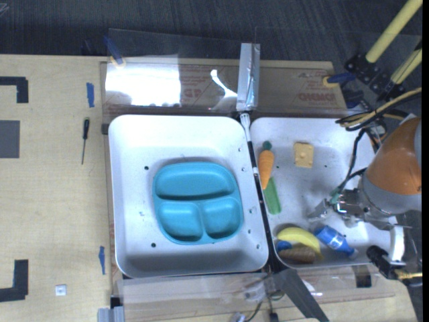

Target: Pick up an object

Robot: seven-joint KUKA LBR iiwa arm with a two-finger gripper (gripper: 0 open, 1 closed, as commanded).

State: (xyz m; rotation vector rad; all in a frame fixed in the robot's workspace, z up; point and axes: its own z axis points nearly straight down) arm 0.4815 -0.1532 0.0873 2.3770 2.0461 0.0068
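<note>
From the overhead camera, the left bin [127,146] holds a blue divided plate [198,200] sitting roughly in its middle. The right bin [322,133] has all the small stuff: a toy carrot [266,168] lying along the left wall with a green piece [272,196] just below it, a little cheese-like yellow block [303,155] toward the back, and at the front a banana [299,236], a brown thing [299,253] touching it, and a blue bottle-ish object [334,241] just beside. The arm [395,173] hangs over the right side of that bin, the gripper [328,205] low near the blue object, with nothing visibly in it; can't really tell how the jaws are set from this angle
</note>
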